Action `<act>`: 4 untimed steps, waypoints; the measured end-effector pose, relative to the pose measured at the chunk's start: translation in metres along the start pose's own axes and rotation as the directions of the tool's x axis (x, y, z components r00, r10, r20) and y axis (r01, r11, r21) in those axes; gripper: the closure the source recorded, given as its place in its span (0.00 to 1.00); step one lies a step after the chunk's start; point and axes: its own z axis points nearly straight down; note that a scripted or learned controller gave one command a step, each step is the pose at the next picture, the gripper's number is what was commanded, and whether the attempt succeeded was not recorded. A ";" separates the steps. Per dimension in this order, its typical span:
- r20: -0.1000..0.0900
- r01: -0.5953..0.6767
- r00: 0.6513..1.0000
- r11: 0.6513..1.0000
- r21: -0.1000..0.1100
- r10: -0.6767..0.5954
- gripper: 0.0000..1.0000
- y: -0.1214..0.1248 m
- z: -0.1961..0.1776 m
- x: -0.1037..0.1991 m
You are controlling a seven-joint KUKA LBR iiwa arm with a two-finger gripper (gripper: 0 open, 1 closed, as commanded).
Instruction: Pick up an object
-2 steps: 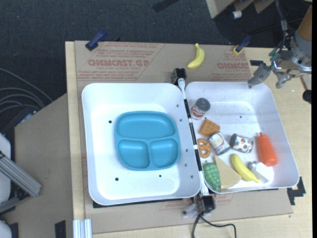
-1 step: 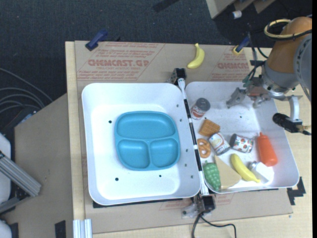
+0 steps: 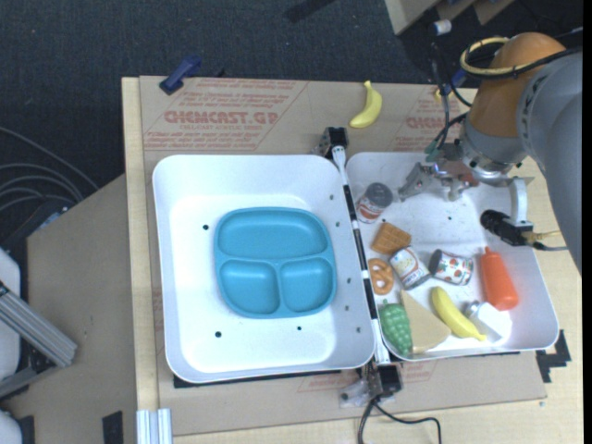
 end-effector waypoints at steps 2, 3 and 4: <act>0.002 0.000 1.000 1.000 -0.005 0.000 1.00 0.000 -0.103 0.006; 0.002 0.000 1.000 1.000 -0.005 0.000 1.00 0.000 -0.159 0.044; 0.002 0.000 1.000 1.000 -0.006 0.000 1.00 0.000 -0.168 0.063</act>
